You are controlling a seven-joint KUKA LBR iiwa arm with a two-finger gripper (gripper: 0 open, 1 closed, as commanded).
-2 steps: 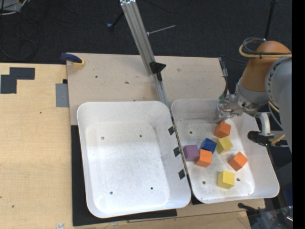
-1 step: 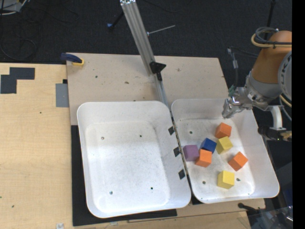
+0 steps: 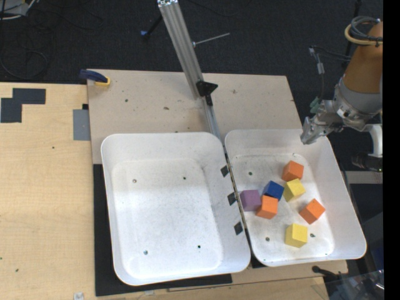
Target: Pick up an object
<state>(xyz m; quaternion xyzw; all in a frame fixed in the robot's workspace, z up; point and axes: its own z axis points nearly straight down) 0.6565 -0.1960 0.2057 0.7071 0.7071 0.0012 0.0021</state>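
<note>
Seven blocks lie in the right bin (image 3: 350, 230), none gripped. I cannot tell whether the tool (image 3: 310, 132), hovering at that bin's far rim, is apart or together. Best target, I judge: the lone yellow block (image 3: 297, 234), clear of its neighbours.

Robot lab: plywood bench (image 3: 156, 99), white bins (image 3: 125, 155), aluminium camera mast (image 3: 184, 45).

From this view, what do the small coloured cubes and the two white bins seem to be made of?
The small coloured cubes, like the blue one, look like painted wood or matte foam: flat colour, no glare. The shallow white bins seem to be moulded plastic, judging by their rounded corners and faint sheen, with scuffed, speckled floors.
</note>
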